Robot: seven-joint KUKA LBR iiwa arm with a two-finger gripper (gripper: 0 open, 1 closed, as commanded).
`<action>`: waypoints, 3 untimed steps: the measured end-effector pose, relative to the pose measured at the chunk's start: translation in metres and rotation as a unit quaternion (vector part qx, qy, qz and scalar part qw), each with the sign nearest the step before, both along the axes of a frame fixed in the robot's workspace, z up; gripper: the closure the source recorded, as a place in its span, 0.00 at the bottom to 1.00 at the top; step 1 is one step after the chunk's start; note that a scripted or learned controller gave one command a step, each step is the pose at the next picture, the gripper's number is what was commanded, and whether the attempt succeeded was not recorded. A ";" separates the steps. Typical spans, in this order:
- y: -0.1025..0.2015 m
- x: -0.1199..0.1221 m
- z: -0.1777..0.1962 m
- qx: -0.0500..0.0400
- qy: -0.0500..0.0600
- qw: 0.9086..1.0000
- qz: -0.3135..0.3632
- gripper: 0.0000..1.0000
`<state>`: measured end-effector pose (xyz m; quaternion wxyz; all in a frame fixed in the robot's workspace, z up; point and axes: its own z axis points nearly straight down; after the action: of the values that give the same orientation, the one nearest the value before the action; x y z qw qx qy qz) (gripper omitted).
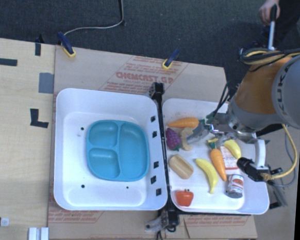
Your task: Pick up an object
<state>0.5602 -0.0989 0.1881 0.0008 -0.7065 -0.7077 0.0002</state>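
From above, my arm (268, 95) comes in from the right and hangs over the right bin (252, 205), the orange band showing over the bin's far right corner. My gripper (199, 132) sits low at the bin's upper left, among the toy food. I cannot tell its state — the metal parts blur into the things under them.

The right bin holds all the loose pieces. An orange carrot (183, 122) lies along the far side, just beside my gripper. A bunch of purple grapes (173, 139) sits under it, against the left wall. A tan bread roll (180, 166) lies below the grapes. A banana (208, 172) lies slantwise in the middle, with a second carrot (218, 162) just to its right, and a yellow piece (233, 148) near my wrist. A small can (234, 185) stands at the right, and a red tomato (184, 197) rests by the near rim.

The left bin (66, 136) bears a blue plate (117, 149) with three compartments — it lies flat in the middle, well apart from my gripper.
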 end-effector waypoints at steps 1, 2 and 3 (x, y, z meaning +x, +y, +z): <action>-0.078 -0.039 -0.072 -0.001 0.001 1.000 -0.001 0.00; -0.052 -0.058 -0.102 -0.001 -0.002 1.000 -0.001 0.00; -0.052 -0.057 -0.092 -0.001 -0.003 1.000 -0.001 1.00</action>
<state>0.5031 -0.1509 0.0959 -0.0018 -0.7072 -0.7070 -0.0008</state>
